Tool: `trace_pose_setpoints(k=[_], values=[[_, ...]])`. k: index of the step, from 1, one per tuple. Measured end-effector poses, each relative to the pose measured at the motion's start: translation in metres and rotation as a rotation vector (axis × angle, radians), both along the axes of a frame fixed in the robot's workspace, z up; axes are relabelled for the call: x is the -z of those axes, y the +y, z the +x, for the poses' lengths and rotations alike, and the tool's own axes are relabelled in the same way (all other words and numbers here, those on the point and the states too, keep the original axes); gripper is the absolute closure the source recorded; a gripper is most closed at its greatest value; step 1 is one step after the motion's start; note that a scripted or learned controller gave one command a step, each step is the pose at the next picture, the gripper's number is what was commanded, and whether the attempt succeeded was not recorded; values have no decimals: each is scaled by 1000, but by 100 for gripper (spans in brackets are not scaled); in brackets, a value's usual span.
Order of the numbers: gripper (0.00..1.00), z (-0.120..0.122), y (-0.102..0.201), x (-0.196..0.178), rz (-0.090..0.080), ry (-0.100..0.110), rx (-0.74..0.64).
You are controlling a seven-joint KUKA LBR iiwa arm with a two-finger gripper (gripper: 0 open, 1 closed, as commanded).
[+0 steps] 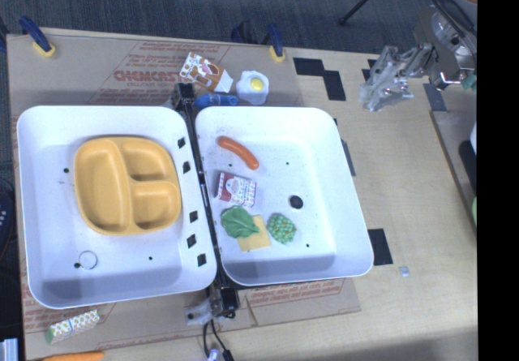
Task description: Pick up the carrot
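1. two shallow white bins sit side by side on a tan bench, seen from above at a slant.
2. the gripper [388,83] is in the upper right of the frame, over the bare bench, well apart from the right bin [345,189] and above its top right corner in the picture.
3. its metal fingers point toward the lower left; the shape is small and blurred, so i cannot tell how far the jaws are spread. nothing is seen between them, and they touch none of the items.
4. the carrot [238,152], a short orange-red stick, lies in the upper left part of the right bin, tilted down toward the right.
5. just below the carrot is a small red and white packet [235,188].
6. lower in the same bin lie a green leaf [238,221] touching a yellow slice [255,235], and beside them a round green dotted piece [280,227].
7. a small dark disc [295,203] rests right of the packet.
8. the left bin [32,213] holds a yellow divided tray [126,183].
9. above the bins on the bench sit a small printed carton [199,70], a blue item [214,99] and a white and yellow egg-like toy [253,86].
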State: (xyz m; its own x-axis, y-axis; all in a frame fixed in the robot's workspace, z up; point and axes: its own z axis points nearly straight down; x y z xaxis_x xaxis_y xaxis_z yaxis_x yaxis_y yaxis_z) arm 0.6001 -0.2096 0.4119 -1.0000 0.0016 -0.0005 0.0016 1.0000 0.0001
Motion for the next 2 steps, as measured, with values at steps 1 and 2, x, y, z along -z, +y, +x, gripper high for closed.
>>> trace_pose_setpoints(k=[1,2], values=[[100,43,0,-97,-2,-4,-272],[100,57,0,-132,-3,-5,-555]])
